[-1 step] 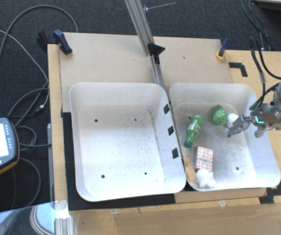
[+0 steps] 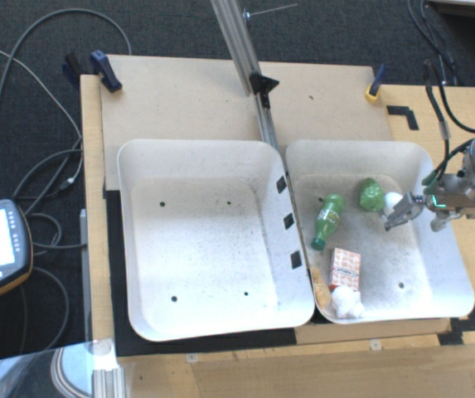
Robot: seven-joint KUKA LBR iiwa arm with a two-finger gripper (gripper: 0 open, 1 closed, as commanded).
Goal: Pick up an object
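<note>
The tabletop carries two white bins; the left bin sits mid-frame. The right bin holds a green bottle, a red-and-white packet, a green ball and a white lump. The jaws hover at centre right — whether released or clenched, I cannot tell.
</note>
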